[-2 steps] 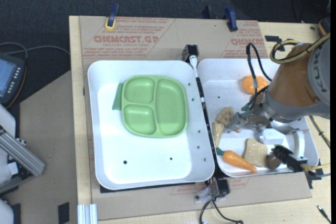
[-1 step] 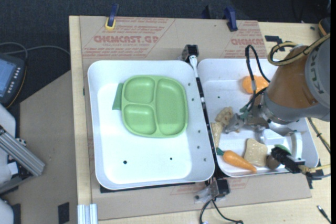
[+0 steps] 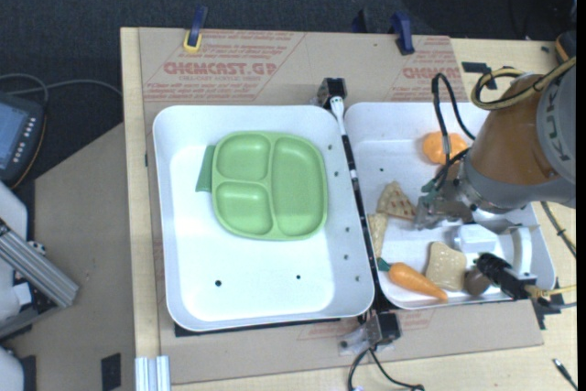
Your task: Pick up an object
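Note:
The right white bin [image 3: 396, 135] holds several food items: an orange ball [image 3: 436, 146] at the back, a tan speckled wedge [image 3: 395, 200] near the left wall, a carrot [image 3: 417, 279] at the front, a pale bread slice [image 3: 444, 263] and a small brown piece [image 3: 477, 283]. My gripper [image 3: 428, 209] hangs low over the middle of this bin, just right of the tan wedge, under the grey arm with its orange band [image 3: 513, 137]. The arm hides part of the orange ball and the bin's right side.
The left white bin [image 3: 183, 284] holds a green divided plate [image 3: 270, 185]. A yellow clamp [image 3: 193, 38] and a blue clamp [image 3: 402, 33] grip the cardboard-covered bench at the back. Black cables [image 3: 449, 110] loop beside the arm.

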`<state>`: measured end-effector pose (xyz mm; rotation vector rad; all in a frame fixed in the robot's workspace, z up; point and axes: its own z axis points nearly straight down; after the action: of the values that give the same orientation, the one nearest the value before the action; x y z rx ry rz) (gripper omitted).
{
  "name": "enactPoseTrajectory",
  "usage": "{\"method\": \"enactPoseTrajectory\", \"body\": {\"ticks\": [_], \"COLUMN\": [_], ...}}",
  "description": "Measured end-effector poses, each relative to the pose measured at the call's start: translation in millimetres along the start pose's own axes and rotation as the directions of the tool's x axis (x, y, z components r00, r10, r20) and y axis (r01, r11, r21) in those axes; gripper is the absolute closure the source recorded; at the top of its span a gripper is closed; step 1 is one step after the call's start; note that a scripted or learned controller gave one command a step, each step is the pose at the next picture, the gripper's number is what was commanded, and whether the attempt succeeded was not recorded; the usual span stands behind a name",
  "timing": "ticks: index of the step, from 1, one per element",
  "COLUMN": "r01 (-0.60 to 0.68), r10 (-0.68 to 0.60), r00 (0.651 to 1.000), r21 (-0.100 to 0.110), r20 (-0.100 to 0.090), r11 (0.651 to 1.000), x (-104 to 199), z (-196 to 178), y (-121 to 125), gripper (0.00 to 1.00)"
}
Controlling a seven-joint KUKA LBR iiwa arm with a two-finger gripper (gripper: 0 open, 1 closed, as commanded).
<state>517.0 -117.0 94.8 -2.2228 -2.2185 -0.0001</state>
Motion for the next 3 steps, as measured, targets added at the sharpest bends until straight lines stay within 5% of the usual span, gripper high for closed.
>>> {"method": "enactPoseTrajectory", "body": {"ticks": [3], "r01": [0.003], "r10": [-0.003], "r00": [1.000], "r21": [-0.006], "r20": [0.003], "r11": [1.000], "x": [1.7], "z": [-131.7], "y": [-1.6], "gripper": [1.00]}}
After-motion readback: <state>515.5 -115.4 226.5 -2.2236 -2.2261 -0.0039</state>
